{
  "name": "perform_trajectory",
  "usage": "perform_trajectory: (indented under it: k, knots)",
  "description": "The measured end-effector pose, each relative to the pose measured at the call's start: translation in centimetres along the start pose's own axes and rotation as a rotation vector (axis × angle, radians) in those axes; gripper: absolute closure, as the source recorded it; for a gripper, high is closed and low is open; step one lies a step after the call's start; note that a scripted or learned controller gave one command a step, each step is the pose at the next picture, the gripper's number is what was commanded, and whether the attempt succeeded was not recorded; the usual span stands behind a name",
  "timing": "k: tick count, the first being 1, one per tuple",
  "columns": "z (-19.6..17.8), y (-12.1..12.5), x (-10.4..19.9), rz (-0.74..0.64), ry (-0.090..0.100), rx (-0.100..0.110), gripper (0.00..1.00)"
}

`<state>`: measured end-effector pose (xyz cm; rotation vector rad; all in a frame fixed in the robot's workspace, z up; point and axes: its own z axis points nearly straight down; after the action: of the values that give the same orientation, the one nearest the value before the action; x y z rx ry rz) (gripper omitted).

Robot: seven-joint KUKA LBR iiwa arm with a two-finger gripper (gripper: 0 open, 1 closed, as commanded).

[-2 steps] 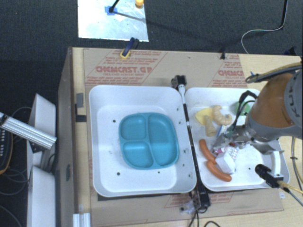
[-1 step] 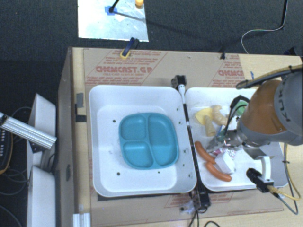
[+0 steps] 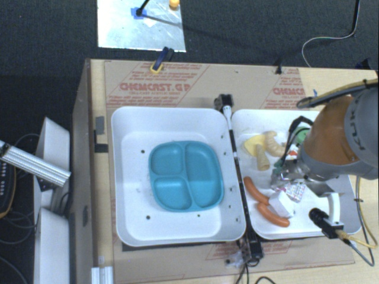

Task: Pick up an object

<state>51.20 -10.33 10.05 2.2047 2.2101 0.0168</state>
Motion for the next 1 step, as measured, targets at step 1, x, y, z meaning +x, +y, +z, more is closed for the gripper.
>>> perform_trajectory:
  k: [1]
  knots:
    - [0.02, -0.02, 0.01, 0.000, 0.000, 0.001, 0.00]
